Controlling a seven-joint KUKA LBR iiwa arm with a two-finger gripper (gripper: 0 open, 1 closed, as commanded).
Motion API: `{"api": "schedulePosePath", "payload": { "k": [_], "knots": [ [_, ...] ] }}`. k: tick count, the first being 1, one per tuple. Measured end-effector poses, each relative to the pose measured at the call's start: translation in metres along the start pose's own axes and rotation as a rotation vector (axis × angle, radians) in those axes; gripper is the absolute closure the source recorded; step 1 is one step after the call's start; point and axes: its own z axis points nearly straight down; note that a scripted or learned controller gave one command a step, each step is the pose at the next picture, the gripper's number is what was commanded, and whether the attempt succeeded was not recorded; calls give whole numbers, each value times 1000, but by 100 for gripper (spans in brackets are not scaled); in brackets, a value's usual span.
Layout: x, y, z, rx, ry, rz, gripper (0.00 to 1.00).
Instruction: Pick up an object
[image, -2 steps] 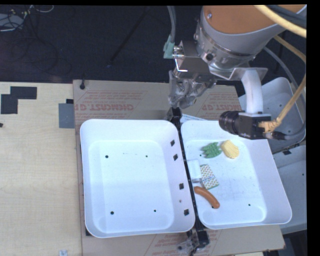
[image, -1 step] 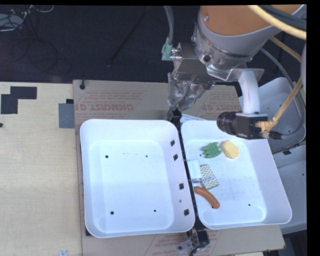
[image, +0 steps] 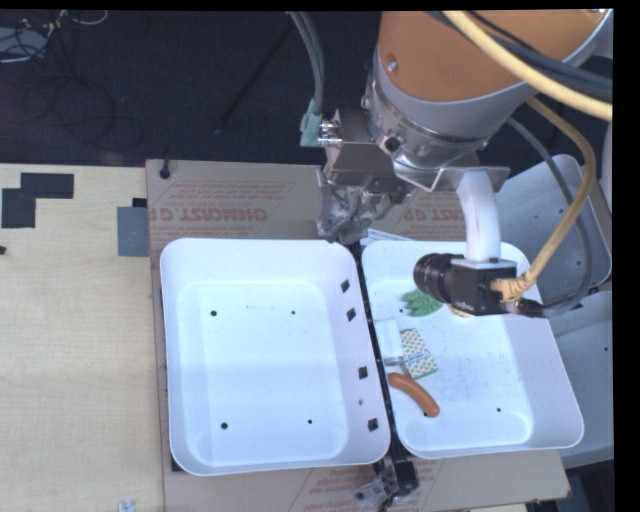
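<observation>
Brown cardboard bench (image: 240, 200) bore two bins. My gripper (image: 345, 225) hung at twelve o'clock of the right white plastic bin (image: 540, 400); finger spacing unreadable. Orange sausage-shaped toy (image: 414, 394) lay ungrasped; picking remained.

Green object (image: 424, 303) partly behind camera (image: 455, 281)

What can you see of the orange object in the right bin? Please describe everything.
The orange object is small, long and slightly curved, like a toy sausage, with a smooth, somewhat shiny skin. It lies flat on the floor of the right bin, near the bin's left wall, slanting down toward the right. Its upper end lies close below a checkered packet; whether they touch is unclear. The gripper is apart from it.
</observation>
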Motion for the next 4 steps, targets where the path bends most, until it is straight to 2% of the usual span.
{"api": "schedulePosePath", "payload": {
  "k": [1,2,4],
  "knots": [
    [24,20,0,-2,0,1,100],
    [28,20,0,-3,0,0,100],
    [50,5,0,0,0,2,100]
  ]
}}
